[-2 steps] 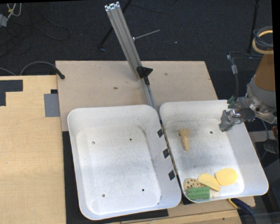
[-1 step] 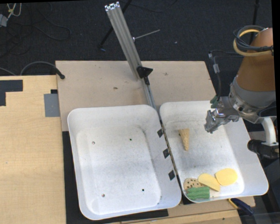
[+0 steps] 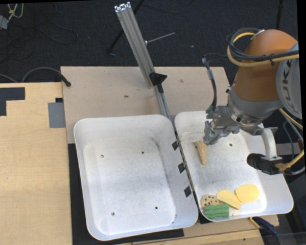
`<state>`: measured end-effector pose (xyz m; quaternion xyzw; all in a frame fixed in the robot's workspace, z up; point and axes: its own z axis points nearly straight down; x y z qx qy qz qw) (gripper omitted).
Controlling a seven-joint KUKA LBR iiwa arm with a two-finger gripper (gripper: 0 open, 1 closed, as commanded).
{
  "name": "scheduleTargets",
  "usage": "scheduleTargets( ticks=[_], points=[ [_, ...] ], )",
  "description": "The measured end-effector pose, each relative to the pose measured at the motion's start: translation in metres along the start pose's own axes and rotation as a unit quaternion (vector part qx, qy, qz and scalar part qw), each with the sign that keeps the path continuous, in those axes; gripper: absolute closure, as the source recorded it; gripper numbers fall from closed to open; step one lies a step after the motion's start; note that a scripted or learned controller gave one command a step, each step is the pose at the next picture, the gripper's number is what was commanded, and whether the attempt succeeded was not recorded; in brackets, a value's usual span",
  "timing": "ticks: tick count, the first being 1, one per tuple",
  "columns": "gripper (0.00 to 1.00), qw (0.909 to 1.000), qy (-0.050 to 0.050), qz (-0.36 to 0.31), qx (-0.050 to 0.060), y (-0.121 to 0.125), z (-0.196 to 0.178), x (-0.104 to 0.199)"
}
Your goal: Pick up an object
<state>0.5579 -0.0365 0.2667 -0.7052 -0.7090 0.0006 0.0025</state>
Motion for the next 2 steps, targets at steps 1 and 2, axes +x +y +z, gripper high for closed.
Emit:
scheduleTargets(
  ticks=[1, 2],
  points=[
    [1.0, 1.0, -0.001, 0.001, 0.0, 0.007, 0.007, 0.044],
    [1.0, 1.0, -0.001, 0.002, 0.001, 0.0, 0.02, 0.087]
  ],
)
